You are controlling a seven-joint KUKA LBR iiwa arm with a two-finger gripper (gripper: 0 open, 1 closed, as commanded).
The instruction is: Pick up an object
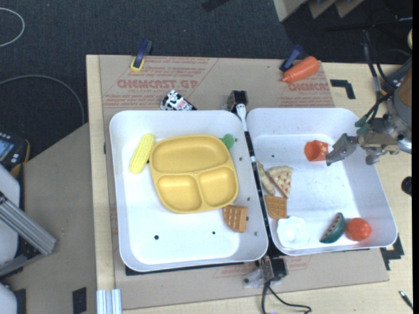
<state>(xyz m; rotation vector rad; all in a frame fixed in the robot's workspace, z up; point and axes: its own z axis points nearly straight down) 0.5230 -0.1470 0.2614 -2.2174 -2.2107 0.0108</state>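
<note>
My gripper (357,152) hovers over the right side of the right bin (373,195), its fingers spread open with nothing between them. Its left finger (339,152) points at a small red-orange piece (316,150) just to its left, apart from it. Lower in the same bin lie a red tomato (358,228), a watermelon slice (332,229), a white cup (292,230), a square waffle (276,207) and a tan wedge-shaped piece (277,178).
The left bin (131,227) holds a yellow divided plate (194,172), a corn cob (141,153), a green piece (228,140) and another waffle (236,218). An orange carrot (301,69) and a black-and-white toy (177,101) lie on the board behind the bins.
</note>
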